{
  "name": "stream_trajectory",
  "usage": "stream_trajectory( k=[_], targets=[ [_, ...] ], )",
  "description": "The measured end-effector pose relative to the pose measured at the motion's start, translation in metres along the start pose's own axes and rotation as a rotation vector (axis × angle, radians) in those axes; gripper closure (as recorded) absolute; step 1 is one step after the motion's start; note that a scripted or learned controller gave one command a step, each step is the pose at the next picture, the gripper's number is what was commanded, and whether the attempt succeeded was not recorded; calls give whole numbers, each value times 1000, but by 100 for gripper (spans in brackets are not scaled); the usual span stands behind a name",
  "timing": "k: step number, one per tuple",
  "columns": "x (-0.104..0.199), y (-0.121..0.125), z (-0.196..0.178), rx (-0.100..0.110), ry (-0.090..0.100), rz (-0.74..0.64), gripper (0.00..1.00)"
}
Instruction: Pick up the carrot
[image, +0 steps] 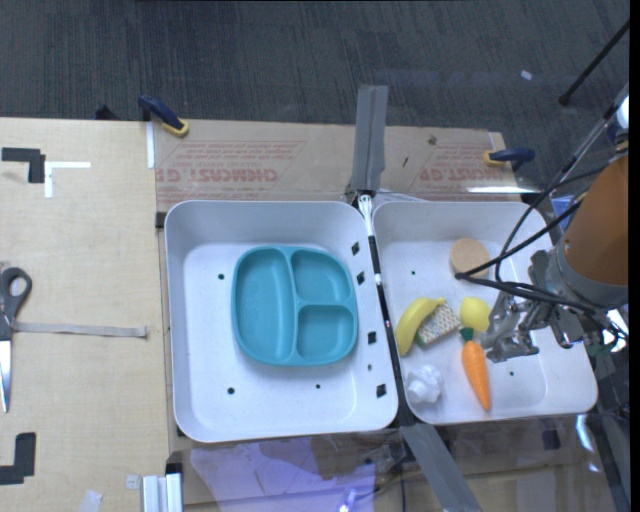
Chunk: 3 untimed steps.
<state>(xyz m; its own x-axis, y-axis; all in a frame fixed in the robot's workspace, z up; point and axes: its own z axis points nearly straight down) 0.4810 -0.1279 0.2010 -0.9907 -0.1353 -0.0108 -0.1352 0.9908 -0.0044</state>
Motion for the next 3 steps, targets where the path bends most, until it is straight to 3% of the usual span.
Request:
stream_trajectory(
  k=[1, 2, 3],
  targets=[
    [1, 1, 3, -3, 7, -3, 0],
    [-5, 24, 109, -3, 6, 102, 0],
    [-8, 24, 99, -2, 1, 99, 100]
  ],
)
